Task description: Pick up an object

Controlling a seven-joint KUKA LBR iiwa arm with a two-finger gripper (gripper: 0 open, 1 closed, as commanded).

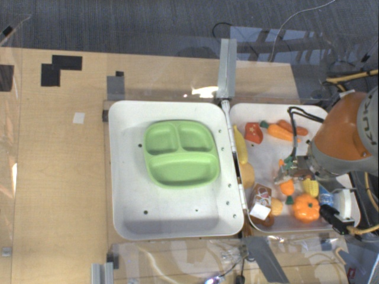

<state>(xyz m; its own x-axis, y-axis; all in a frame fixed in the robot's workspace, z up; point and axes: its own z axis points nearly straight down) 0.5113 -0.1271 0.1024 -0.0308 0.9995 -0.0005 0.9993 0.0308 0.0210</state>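
So the left bin (127, 218) has just one thing in it, a green divided plate (179, 153) with three compartments, sitting roughly in the middle. I'll use that plate as the reference for everything else.

Right of the plate, past the metal divider (227, 70) between the bins, is the right bin (269, 109), and that's where all the toy food is piled. Nearest the plate is a yellow banana (240, 145) lying along the bin's left wall. A bit further right from the plate there's a red strawberry-ish piece (254, 132) near the top, and lower down a brown packet with a white label (262, 205). Further still, two orange carrots (285, 130) lie up top, with a small orange piece (287, 187) below them. Farthest from the plate are a little yellow corn piece (310, 187) and an orange pumpkin (306, 208) toward the bin's bottom right corner.

The gripper (290, 166) is down inside the right bin, just above the small orange piece, with the grey and orange arm (346, 132) coming in from the right. Honestly can't tell how it's set, too small and cluttered, and I can't see anything held in it. All the food sits on the bin floor.
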